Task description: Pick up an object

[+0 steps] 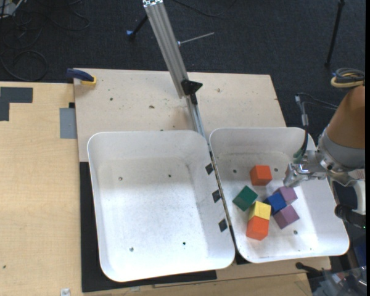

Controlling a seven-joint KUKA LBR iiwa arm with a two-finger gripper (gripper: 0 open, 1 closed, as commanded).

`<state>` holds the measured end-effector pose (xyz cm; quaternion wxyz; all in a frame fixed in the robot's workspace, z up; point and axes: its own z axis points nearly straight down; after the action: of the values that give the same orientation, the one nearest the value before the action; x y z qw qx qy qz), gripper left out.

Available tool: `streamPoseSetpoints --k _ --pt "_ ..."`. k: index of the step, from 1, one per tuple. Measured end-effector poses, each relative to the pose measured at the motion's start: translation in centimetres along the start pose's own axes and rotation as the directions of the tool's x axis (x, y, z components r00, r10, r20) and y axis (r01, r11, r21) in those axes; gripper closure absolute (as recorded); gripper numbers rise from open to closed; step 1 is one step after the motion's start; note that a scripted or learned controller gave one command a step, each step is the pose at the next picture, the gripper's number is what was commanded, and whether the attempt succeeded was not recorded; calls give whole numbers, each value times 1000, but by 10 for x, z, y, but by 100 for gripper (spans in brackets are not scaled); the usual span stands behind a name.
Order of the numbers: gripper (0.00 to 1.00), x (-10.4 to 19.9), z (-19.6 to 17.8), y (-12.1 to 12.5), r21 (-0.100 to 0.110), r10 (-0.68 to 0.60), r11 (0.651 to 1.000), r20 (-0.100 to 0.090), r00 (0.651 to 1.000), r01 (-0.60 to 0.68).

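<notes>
Dark carpet strewn with cables fills the top of the frame, and below it I see the pale wooden bench carrying the two white bins. From my seat the left bin sits at lower centre, the right bin at lower right, their walls touching along the middle. A slanted aluminium rail runs from top centre down to where the bins meet. The blocks cluster in the right bin: an orange block uppermost, a green block below it to the left, then a yellow block, a blue block, two purple blocks and a second orange block lowest. The gripper hangs at the right edge of the cluster, just above the upper purple block. Whether its fingers are apart or together, I cannot tell.
</notes>
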<state>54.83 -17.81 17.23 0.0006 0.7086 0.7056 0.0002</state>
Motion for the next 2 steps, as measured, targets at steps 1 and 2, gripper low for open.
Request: streamPoseSetpoints --k 1,2 --pt "100 -1 -53 1 -2 -5 1000 0 1000 5" --pt "100 -2 -106 2 -3 -6 1000 1 1000 6"
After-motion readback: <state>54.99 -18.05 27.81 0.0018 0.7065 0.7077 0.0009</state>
